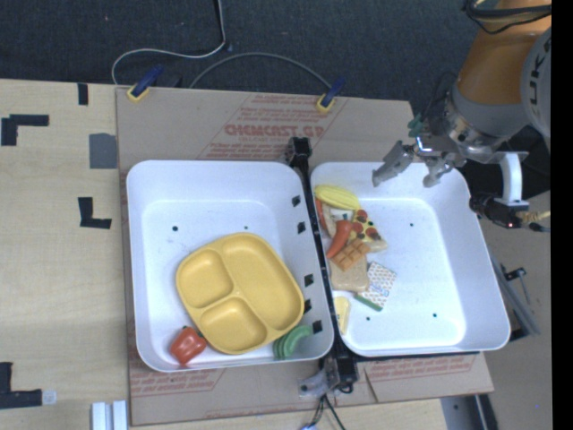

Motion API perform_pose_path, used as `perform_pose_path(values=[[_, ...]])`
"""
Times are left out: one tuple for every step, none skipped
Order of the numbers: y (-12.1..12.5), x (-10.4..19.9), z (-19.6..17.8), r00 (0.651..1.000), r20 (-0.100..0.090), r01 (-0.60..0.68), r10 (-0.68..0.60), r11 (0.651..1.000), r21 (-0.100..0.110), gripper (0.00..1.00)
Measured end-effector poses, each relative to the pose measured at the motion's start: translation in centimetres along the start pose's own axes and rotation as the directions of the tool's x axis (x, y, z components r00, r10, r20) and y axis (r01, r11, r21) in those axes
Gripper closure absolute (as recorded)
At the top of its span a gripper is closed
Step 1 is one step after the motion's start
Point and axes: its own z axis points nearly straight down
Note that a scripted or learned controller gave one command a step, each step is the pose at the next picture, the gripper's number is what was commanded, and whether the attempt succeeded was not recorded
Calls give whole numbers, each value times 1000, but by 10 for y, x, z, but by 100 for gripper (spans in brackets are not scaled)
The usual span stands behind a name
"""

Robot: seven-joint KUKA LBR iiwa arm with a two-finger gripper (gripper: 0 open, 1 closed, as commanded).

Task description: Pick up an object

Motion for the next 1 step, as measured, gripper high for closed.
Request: perform_pose_path(values=[[0,41,85,1000,-1,2,-2,1000,8,0]])
